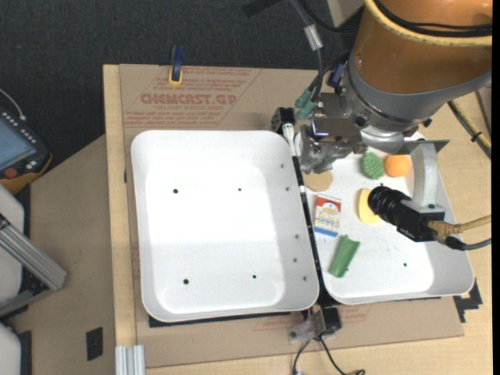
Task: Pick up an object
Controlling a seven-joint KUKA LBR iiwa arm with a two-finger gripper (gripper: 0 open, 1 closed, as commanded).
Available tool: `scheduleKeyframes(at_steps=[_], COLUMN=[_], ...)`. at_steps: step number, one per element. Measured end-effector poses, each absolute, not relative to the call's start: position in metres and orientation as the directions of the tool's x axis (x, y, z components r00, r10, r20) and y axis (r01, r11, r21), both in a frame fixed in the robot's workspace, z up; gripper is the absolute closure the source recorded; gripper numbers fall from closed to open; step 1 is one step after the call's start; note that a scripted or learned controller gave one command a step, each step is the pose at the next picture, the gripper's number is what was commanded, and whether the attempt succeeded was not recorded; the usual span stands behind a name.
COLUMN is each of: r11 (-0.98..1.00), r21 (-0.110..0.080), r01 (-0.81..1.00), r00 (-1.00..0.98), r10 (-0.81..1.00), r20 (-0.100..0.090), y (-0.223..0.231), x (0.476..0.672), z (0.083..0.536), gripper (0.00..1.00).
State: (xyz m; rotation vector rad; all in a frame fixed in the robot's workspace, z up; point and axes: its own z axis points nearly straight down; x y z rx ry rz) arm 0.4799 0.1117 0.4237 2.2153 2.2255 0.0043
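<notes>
On your left, the left bin (211, 225) lies bare, so everything worth grabbing sits in the right bin (406, 280). The gripper (316, 161) hangs low at its near-left corner, just above a tan disc (318, 180), likely your target; whether it's spread or closed, you can't tell. Nearby: small carton (327, 215), green block (343, 257), yellow piece (366, 207), orange ball (398, 166).

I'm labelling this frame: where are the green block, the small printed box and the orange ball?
green block (344, 256), camera view, middle of its top face
small printed box (327, 215), camera view, centre of its printed face
orange ball (398, 166), camera view, its visible centre
</notes>
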Motion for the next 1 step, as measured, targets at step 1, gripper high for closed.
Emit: scheduleKeyframes(at_steps=[1], r11=[-0.007], r21=[-0.013], r01=[1.000], r00=[0.007], r10=[1.000], r20=[-0.003], y=[0.0555], x=[0.4779], z=[0.2961], gripper=[1.00])
